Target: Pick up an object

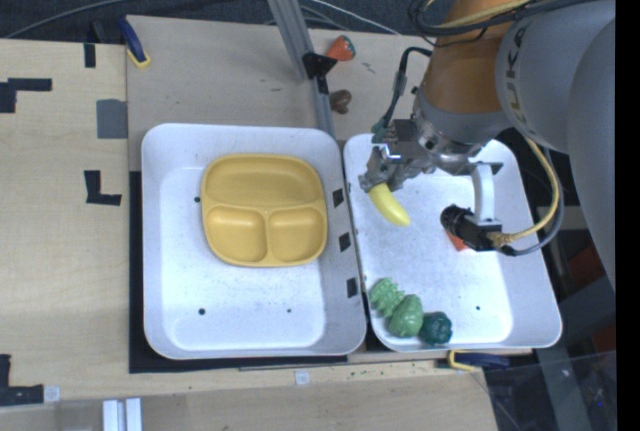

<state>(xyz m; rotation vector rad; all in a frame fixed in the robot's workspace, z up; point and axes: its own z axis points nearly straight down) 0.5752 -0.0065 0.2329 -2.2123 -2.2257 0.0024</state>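
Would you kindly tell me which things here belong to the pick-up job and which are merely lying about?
Part of the job:
- gripper, low in the right bin
- yellow banana just under it
- green toys in that bin's near corner
- dark teal ball beside them

Lying about:
- yellow divided plate in the left bin
- orange-and-green toy on the bench
- brown lump on the bench

Large dark letters run down the grey arm casing just right of the orange band, cut off at its edge; they appear to read "KU", and nothing else is legible anywhere.
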